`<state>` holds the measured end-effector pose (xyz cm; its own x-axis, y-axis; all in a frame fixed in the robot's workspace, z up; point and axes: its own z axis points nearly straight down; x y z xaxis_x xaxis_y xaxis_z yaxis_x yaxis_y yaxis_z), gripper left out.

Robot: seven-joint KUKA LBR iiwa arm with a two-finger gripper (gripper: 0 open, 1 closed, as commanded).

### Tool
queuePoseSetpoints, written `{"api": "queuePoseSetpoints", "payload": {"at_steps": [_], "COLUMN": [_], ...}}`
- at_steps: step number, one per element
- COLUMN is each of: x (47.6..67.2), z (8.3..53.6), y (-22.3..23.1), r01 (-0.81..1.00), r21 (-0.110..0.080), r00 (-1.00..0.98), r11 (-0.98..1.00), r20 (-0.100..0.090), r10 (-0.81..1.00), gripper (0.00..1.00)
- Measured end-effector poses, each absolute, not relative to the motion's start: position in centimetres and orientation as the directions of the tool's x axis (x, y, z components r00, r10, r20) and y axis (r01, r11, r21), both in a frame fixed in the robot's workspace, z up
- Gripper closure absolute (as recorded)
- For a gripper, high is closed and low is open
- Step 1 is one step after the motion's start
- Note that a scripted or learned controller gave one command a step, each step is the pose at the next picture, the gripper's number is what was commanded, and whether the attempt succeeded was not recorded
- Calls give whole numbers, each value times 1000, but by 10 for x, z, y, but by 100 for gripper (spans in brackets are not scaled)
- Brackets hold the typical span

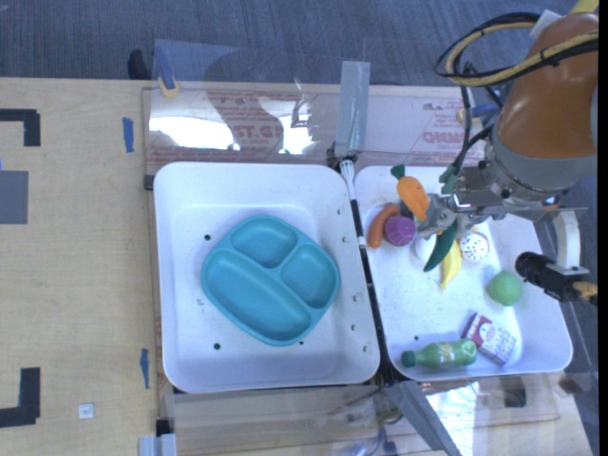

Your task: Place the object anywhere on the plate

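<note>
A teal divided plate lies in the middle of the left bin. My gripper hangs low over the upper part of the right bin. Right beside it lie an orange carrot, a purple piece and a reddish-orange piece. A dark green and yellow piece lies just under the gripper's tip, and whether it is touched is unclear.
The right bin also holds a white speckled ball, a green ball, a green bottle lying on its side and a purple-and-white carton. A raised divider separates the bins.
</note>
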<state>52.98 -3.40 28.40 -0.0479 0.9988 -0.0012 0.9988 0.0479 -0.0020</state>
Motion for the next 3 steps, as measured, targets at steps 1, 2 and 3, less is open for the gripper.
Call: {"api": "queuePoseSetpoints", "payload": {"at_steps": [1,2,3], "x": [538,539,540], "z": [243,243,254], "y": [33,32,32], "r01": [961,961,961], "r21": [-4,-2,1], "r00": [-277,-277,-277], "r11": [277,277,277], "r20": [2,1,0], "r10": [961,961,961], "gripper": [100,0,100]}}
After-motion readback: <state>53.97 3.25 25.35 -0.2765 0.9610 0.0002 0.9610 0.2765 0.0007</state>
